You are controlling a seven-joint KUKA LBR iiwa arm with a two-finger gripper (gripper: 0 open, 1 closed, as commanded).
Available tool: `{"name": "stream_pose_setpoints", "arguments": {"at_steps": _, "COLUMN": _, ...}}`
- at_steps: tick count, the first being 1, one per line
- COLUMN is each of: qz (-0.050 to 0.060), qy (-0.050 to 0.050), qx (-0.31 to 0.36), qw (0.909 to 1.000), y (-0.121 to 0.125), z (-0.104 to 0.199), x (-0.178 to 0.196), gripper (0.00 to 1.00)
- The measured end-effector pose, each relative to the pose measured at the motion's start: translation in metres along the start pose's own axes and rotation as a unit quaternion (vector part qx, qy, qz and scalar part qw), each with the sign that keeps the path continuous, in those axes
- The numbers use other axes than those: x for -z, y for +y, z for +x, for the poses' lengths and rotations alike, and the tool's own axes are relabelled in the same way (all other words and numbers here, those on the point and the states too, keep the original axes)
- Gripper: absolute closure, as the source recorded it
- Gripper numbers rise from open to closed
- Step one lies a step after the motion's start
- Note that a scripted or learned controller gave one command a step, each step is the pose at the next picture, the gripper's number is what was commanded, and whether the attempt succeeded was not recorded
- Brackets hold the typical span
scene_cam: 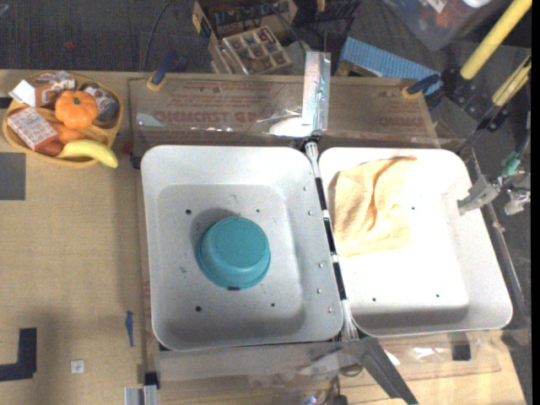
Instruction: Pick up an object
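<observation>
From the camera above the desk (pixel 67 251) you see two shallow white bins side by side. In the left bin (pixel 169 171) a round teal plastic bowl (pixel 234 251) sits upside down near the middle of the floor. In the right bin (pixel 447 294) a crumpled tan cloth with an orange streak (pixel 371 205) lies against the wall beside the left bin. At the right bin's far right rim you find what looks like the gripper (pixel 483 194); you cannot tell its opening.
</observation>
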State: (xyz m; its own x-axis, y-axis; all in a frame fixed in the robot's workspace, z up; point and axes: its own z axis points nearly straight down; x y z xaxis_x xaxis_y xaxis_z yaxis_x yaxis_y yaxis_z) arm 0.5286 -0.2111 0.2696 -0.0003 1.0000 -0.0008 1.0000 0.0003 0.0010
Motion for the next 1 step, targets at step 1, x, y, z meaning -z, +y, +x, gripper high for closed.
{"name": "stream_pose_setpoints", "arguments": {"at_steps": 1, "qz": 0.001, "qy": 0.0, "qx": 0.023, "qw": 0.9997, "y": 0.0354, "z": 0.0487, "x": -0.0887, "gripper": 0.0}}
